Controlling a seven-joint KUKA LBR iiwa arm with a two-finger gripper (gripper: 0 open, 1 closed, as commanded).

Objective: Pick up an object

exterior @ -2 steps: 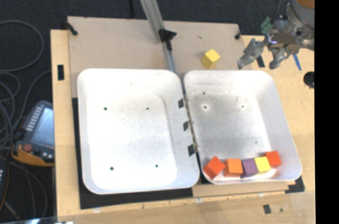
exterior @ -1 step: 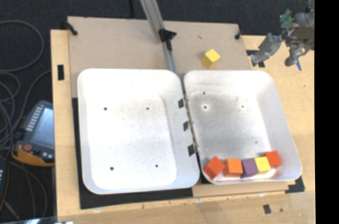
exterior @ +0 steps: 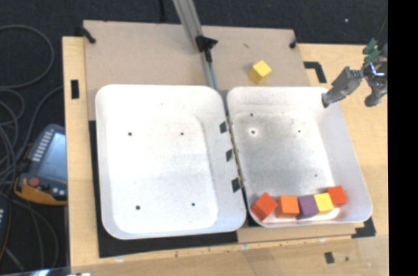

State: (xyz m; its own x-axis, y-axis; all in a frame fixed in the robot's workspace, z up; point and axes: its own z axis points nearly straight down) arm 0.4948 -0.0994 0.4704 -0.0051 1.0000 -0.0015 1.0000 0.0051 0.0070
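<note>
right now two white bins are sitting side by side on the worktop [exterior: 163, 53]. the left bin [exterior: 163, 157] is lying next to the right bin [exterior: 294, 138], and their inner edges are touching in the middle.

five little blocks are lining up in a row along the near edge of the right bin. from left to right they are a red-orange block [exterior: 264, 205], an orange block [exterior: 289, 205], a purple block [exterior: 307, 205], a yellow block [exterior: 324, 203] and another red-orange block [exterior: 337, 196]. they are sitting just beside each other.

one more yellow block [exterior: 260, 71] is resting on the bare worktop, just past the far edge of the right bin.

the end effector [exterior: 356, 82] is hanging at the far right corner of the right bin, well apart from all the blocks. it is not holding anything that can be seen, and i cannot tell if it is open or closed.

a long grey metal bar [exterior: 183, 0] is leaning across the far side of the worktop.
</note>
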